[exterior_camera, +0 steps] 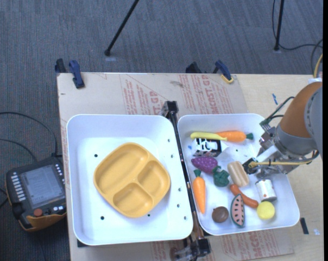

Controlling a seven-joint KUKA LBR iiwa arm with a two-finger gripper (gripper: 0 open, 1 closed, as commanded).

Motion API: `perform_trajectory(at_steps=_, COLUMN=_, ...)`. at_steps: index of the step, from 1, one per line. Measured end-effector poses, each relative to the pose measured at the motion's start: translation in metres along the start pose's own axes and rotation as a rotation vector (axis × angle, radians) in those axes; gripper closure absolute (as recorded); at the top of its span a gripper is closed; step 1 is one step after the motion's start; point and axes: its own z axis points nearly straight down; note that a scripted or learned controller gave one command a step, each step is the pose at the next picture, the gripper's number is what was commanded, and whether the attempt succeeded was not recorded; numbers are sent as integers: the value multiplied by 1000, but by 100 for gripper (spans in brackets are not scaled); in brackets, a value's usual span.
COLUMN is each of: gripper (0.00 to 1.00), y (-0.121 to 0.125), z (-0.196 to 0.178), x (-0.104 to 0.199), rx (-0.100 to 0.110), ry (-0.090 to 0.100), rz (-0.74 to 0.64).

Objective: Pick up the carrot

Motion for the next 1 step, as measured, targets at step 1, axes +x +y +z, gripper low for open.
perform_trajectory(at_steps=1, gripper=0, y=-2, z=0, x=2, rx=3, ry=3, rz=0)
